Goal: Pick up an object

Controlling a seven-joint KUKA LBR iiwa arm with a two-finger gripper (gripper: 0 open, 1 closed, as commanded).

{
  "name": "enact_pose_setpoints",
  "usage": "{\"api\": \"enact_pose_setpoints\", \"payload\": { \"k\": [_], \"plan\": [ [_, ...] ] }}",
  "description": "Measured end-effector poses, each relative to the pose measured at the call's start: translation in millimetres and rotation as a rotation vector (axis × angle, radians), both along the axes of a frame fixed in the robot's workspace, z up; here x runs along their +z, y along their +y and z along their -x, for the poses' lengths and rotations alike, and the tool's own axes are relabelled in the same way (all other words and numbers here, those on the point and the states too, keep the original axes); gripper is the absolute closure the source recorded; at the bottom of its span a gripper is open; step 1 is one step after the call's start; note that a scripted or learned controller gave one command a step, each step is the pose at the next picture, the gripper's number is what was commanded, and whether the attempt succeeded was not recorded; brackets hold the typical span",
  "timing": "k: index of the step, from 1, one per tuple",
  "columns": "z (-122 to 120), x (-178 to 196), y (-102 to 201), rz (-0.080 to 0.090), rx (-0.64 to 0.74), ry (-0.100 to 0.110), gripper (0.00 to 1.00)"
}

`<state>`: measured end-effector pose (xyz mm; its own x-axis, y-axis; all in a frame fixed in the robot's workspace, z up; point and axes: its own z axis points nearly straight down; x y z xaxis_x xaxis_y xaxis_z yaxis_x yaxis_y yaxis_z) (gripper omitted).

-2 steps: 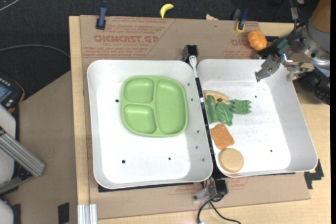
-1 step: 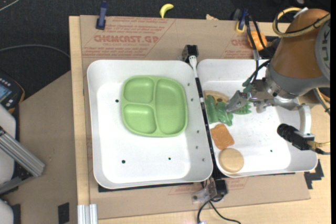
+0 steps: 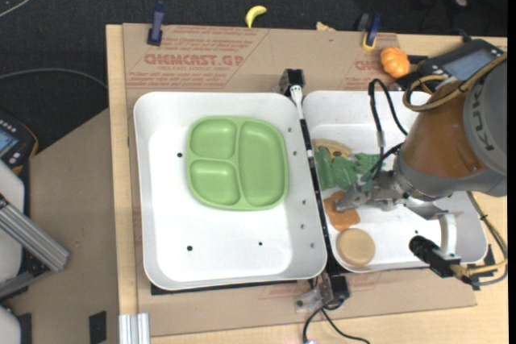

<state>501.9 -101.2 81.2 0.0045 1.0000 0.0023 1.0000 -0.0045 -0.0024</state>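
In the right bin (image 3: pixel 347 110) my gripper (image 3: pixel 352 198) reaches down from the right, its metal fingers low over a small pile of objects. A green toy (image 3: pixel 343 167) lies just above the fingertips. A tan piece (image 3: pixel 330 148) pokes out behind it. An orange-brown piece (image 3: pixel 343 217) lies right under the fingertips. A round tan disc (image 3: pixel 355 246) sits near the bin's front edge. I cannot see whether anything is between the fingers.
The left bin (image 3: pixel 161 213) holds a green divided plate (image 3: pixel 238 162). A small orange object (image 3: pixel 394 60) and a yellow banana-shaped toy (image 3: pixel 255 14) lie on the cardboard behind the bins. Cables loop over the arm's wrist in the right bin.
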Motion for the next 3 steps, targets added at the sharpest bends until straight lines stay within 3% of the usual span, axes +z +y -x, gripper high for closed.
{"api": "enact_pose_setpoints", "payload": {
  "k": [1, 2, 3],
  "plan": [
    [-3.3, 15.6, 0.7, 0.002, 0.003, -0.009, 1.00],
    [-3.6, 25.3, 0.7, 0.003, 0.002, -0.011, 1.00],
    [7.3, 108.0, 96.7, 0.000, 0.013, -0.009, 1.00]
  ]
}}
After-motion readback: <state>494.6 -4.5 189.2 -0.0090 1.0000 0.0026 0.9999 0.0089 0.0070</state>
